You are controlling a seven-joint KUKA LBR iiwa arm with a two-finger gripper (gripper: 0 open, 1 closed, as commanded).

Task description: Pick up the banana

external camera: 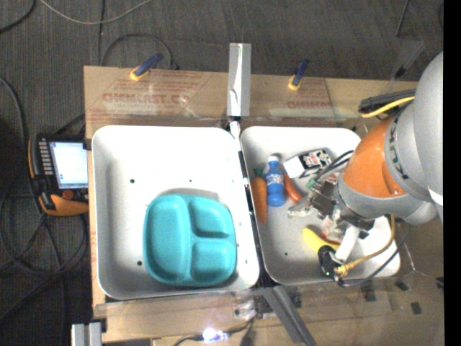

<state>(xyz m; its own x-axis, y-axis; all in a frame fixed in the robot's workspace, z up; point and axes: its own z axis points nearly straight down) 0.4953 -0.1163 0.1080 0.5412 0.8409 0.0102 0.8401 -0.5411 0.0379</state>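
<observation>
The banana (314,237) is a yellow piece lying on the floor of the right bin (288,262), toward its front. Part of it is hidden under the arm's tool. My gripper (333,225) hangs low over the bin, right above and just to the right of the banana, below the orange wrist band (371,170). I cannot see whether anything is held.
A blue bottle (274,181), an orange carrot (260,200), a red item (292,188) and a white-and-black packet (311,161) lie in the back of the right bin. The left bin (115,164) holds a teal divided tray (191,239). A cable with a brass plug (353,267) hangs by the tool.
</observation>
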